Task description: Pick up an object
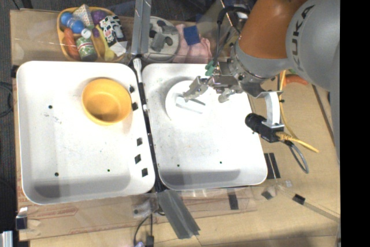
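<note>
A yellow bowl (106, 100) is seen in the upper part of the left bin (75, 176). In the right bin (202, 173), a white plate (182, 102) is found near the top, toward the middle of the frame. The gripper (201, 89) is held just over the plate, and its fingers are spread apart with nothing between them. Behind the bins, at the upper left, a yellow basket (89, 32) is filled with small toys.

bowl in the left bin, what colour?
Yellow-orange. The bowl shows clearly in the camera view, toward the back of the left bin.
</note>
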### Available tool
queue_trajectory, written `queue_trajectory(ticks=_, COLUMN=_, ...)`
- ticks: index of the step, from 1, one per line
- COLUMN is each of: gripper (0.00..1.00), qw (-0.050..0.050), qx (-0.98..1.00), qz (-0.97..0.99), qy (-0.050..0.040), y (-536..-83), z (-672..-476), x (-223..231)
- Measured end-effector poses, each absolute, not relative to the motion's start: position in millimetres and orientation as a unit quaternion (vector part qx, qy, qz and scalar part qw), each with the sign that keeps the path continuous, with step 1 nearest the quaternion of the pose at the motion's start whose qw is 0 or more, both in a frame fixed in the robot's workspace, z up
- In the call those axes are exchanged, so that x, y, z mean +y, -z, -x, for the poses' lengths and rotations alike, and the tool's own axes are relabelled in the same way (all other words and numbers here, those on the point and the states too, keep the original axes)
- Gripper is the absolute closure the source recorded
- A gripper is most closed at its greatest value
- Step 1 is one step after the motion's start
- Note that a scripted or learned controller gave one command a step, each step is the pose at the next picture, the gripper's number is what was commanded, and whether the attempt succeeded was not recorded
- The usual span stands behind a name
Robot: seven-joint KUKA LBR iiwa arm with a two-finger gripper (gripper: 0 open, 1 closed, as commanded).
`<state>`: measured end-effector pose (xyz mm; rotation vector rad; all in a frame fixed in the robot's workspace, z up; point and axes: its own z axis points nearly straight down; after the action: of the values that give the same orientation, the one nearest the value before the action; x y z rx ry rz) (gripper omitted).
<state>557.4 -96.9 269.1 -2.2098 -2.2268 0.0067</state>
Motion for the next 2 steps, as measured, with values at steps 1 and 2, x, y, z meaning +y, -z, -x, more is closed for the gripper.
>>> queue_trajectory(ticks=1, gripper=0.00, qw=0.002, qx=-0.661, qz=0.751, qy=-0.0022, y=-207.6, z=-607.4, x=-109.6)
queue_trajectory(ticks=2, gripper=0.00, qw=-0.011, qx=-0.711, qz=0.703, qy=0.0067, y=-121.2, z=-633.9, x=-110.6)
